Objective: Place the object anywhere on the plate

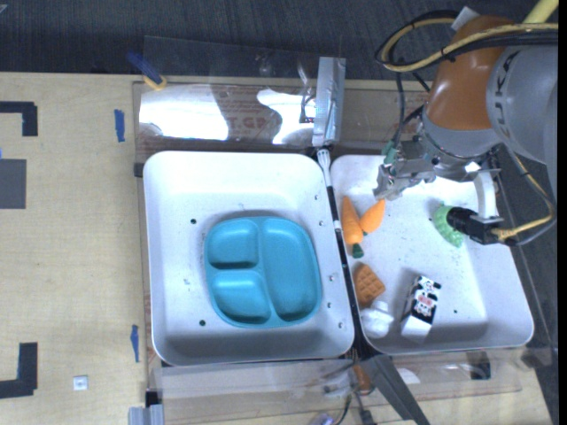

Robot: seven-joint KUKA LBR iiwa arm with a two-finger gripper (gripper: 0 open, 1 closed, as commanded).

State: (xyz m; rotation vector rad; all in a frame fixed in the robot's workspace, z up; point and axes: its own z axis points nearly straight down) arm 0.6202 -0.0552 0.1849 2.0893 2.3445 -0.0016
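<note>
From above, my gripper [390,184] hangs over the far end of the right bin [496,326], just beyond the carrots; whether my fingers are spread or pressed together I cannot tell. Two smooth, tapered orange carrots [359,220] lie crossed against the divider. Nearer sit a ridged brown waffle piece [368,282], a black-and-white carton [423,304] and a green lump [447,222]. The left bin [168,193] holds the glossy blue plate [262,270], moulded into three compartments.

Plate [263,270] in L bin [168,184]; carrots [361,220], waffle [368,282], carton [423,305] in R bin [496,317].
</note>
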